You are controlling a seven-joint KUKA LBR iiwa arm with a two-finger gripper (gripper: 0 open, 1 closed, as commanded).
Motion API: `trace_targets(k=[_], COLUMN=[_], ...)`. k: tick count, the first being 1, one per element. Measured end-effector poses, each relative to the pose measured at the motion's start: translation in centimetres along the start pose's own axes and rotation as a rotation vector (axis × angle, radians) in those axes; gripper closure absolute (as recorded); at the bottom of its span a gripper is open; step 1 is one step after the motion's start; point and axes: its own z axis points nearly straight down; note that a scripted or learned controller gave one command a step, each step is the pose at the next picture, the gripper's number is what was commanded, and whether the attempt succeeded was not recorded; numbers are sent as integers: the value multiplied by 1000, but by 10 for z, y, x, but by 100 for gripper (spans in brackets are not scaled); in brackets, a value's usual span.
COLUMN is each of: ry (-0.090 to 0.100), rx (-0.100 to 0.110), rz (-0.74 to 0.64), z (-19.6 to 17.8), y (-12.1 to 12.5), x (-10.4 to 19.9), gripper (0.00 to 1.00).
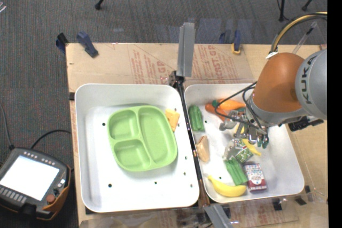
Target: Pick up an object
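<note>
Hovering low in the right white bin (296, 181), the end effector (247, 139) sits above a small green-and-yellow toy (245, 153); its grip cannot be told. Nearby lie a yellow banana (227, 188), a red carton (255, 177) and a green cucumber (195, 117).

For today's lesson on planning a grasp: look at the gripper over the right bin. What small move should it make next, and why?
Probably a short straight descent. The gripper hangs over a cluster of small items in the right bin, and nothing shows between its fingers. A banana and a small carton lie nearer the front, so lowering onto the cluster beneath seems the shortest route to a pick.
</note>
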Motion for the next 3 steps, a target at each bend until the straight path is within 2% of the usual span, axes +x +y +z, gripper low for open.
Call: trace_targets(k=[1,2,3], ry=[-2,1,-1], rx=[-1,1,-1], rz=[127,159,594], z=[0,0,0], y=[38,-34,42], x=[-36,22,-25], gripper=[0,0,0])
